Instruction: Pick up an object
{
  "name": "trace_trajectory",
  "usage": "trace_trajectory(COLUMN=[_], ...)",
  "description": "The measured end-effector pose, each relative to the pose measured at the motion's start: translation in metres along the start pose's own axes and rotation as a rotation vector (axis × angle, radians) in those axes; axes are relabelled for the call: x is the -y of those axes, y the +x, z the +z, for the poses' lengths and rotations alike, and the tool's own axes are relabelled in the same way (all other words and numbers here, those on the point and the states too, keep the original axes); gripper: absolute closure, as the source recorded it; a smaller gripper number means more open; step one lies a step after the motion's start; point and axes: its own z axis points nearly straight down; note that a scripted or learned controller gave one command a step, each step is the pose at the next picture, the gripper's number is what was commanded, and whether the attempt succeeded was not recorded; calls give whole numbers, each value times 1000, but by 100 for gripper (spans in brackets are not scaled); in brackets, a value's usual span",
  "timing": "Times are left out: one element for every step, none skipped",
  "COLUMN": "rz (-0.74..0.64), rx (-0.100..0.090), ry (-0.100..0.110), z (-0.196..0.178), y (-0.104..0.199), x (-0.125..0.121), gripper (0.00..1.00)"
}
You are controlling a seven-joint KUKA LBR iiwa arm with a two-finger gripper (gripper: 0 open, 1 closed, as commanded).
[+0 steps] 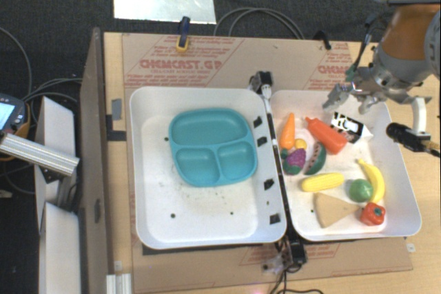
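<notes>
The right bin [406, 210] holds several toy foods: an orange carrot [287, 129], a red-orange bottle-shaped piece [326, 135], purple grapes [295, 160], a watermelon slice [317, 158], a yellow corn cob [322, 182], a banana [374, 179], a green lime [358, 189], a red pepper [372, 214] and a tan cheese wedge [334, 208]. My gripper [351, 101] hangs above the bin's far edge, just beyond a black-and-white tag [346, 124]. Its fingers are spread open with nothing between them.
The left bin [155, 217] carries a teal divided plate [212, 147]. A black clip-studded divider [270, 148] joins the two bins. A black handle-like part [406, 136] juts in over the right bin's far right corner. Cables run behind the bench.
</notes>
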Motion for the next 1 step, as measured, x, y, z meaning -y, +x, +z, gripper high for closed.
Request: trace_trajectory(rz=[2], rx=[5], ry=[-20], z=[98], y=[-3], x=[0], gripper=[0])
